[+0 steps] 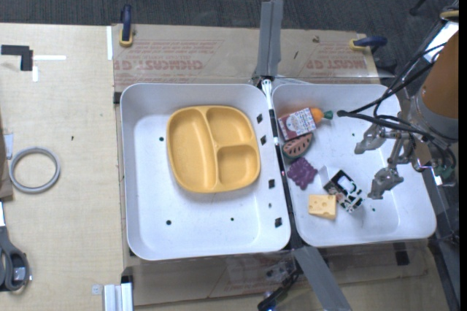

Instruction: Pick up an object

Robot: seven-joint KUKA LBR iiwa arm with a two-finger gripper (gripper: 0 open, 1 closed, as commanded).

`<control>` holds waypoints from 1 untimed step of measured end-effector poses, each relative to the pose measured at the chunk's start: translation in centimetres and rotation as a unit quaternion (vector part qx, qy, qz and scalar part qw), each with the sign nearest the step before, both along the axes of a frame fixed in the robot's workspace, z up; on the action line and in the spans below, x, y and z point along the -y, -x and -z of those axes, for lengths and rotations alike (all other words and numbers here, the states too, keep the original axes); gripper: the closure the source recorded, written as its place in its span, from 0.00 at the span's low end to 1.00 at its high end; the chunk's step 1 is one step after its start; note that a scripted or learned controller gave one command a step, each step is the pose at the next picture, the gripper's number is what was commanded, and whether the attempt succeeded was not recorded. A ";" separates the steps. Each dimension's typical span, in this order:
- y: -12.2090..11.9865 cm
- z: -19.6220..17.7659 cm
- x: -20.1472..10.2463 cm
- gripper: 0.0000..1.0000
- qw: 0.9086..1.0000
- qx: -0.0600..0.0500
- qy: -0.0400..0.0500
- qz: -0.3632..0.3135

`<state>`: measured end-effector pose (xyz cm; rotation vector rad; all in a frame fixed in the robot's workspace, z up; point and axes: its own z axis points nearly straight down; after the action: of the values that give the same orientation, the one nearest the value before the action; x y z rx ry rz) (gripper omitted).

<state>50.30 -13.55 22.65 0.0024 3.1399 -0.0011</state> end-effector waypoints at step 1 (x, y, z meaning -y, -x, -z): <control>0.1 11.0 -1.7 0.00 0.983 0.007 -0.001 0.184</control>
<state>50.22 -11.85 11.62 0.5775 3.0723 0.0002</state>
